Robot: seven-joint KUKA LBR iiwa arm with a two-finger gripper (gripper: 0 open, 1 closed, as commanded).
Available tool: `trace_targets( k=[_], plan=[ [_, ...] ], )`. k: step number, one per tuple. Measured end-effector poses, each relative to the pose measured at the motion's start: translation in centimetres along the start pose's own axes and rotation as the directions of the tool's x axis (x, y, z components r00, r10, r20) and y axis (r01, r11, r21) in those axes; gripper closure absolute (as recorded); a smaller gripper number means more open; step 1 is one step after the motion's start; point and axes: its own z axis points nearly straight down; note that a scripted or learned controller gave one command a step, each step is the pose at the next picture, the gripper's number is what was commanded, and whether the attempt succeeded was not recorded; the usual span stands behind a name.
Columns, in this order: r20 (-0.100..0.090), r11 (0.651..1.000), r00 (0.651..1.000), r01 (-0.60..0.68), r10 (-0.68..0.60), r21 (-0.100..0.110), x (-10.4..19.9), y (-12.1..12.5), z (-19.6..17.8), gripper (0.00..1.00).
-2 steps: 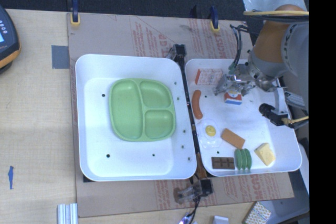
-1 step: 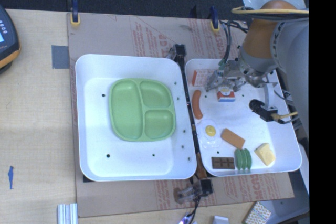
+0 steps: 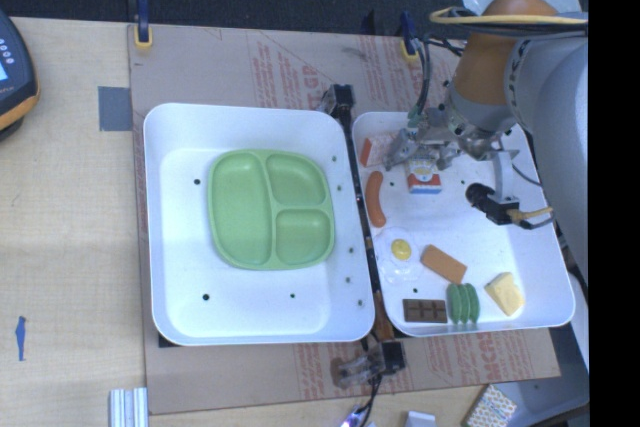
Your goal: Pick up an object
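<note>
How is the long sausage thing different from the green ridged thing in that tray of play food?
The sausage is reddish-orange, slim and smooth; the green ridged piece is green, stubbier and grooved. The sausage lies along the right bin's left wall; the green piece sits near the front edge, between a chocolate bar and a cheese wedge. Both lie lengthwise, untouched.

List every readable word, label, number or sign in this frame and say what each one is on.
None can be read.
Cardboard sheet under the bins: red printed text, too blurred to read.
Small carton below the gripper: a blue and red label, too small to read.
Device at the left edge: a lit screen, nothing legible on it.
</note>
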Motion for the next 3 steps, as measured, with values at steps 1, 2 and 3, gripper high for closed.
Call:
trace_targets(
  k=[1,2,3],
  plan=[
    [0.003,1.000,1.000,-0.002,0.002,0.005,0.5,-0.1,0.0,0.00],
    [-0.001,1.000,1.000,-0.003,0.003,0.002,1.2,-1.9,0.1,0.00],
    [0.000,1.000,1.000,-0.002,0.002,0.003,1.1,-1.8,-1.0,1.00]
  ],
)
